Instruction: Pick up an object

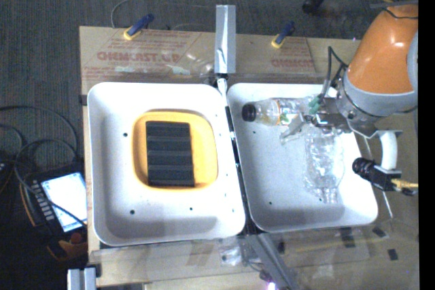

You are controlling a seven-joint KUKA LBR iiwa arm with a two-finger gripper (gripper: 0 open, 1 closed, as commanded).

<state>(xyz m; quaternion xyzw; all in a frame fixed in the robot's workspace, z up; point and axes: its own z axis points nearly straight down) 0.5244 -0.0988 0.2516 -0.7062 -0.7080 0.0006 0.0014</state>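
A brown bench (136, 54) carries two white bins on a dark carpeted floor. In the right bin (272, 200), a clear plastic bottle with a black cap (272, 111) lies on its side just left of the hand (314, 117), apparently touching it; whether the hand is wide or narrow cannot be told. Another clear bottle (321, 166) lies just below the hand. Far left, the left bin (109, 146) holds a yellow tray with a black insert (173, 149).

The arm (387, 58) is cut off by the right edge of the view. Its wrist covers the gripper (319, 115), so the fingers are hidden. The arm also hides the right bin's (272, 214) far right corner.
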